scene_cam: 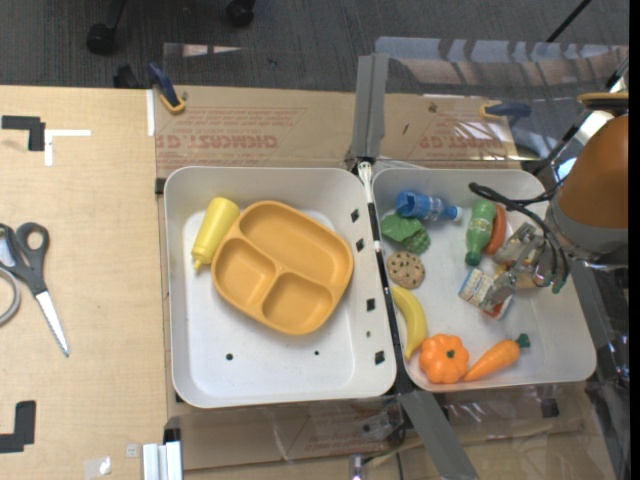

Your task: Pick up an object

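While the arm (598, 183) leans in from the right, its gripper (527, 263) sits low over the right bin (560, 368), right at a small crinkled packet (487, 290). Metal parts and cabling crowd that spot; I cannot tell how the gripper is set, nor whether anything is actually held.

Camera view, right bin contents: blue bottle (424, 206) lying at the back, green crumpled item (404, 231) just in front of it, cookie (405, 268) nearer still. Banana (409, 316) runs along the left wall; small pumpkin (444, 357) and carrot (493, 360) lie side by side at the front. Green bottle (480, 231) stands tilted near the middle, close to the gripper, with something orange just behind it (identity unclear).

Left bin (200, 368): orange divided plate (283, 266) lying flat in the middle, yellow bottle (213, 230) resting against the plate's left rim.

Bench to the left: scissors (38, 278) on the wooden surface, well apart from both bins. Cardboard sheet (250, 128) behind the bins.
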`<move>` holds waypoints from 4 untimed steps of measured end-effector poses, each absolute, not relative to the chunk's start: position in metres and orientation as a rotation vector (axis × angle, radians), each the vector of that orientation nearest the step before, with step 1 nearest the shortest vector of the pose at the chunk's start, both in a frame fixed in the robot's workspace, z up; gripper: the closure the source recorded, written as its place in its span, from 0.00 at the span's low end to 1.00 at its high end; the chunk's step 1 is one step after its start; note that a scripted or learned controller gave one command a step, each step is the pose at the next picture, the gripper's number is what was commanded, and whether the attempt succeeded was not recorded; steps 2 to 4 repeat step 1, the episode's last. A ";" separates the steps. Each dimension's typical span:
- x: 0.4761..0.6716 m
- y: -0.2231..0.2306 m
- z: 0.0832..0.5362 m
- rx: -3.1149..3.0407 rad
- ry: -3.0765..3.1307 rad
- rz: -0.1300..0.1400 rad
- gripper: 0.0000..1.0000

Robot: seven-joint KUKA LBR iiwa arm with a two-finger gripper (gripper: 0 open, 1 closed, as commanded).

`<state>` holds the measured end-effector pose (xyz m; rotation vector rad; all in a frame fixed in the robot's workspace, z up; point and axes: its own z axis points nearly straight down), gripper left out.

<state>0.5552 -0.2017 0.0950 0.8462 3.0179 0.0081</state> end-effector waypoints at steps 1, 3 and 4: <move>0.554 -0.203 0.103 0.846 3.018 0.003 1.00; 0.554 -0.203 0.103 0.846 3.018 0.003 1.00; 0.554 -0.203 0.103 0.846 3.018 0.003 1.00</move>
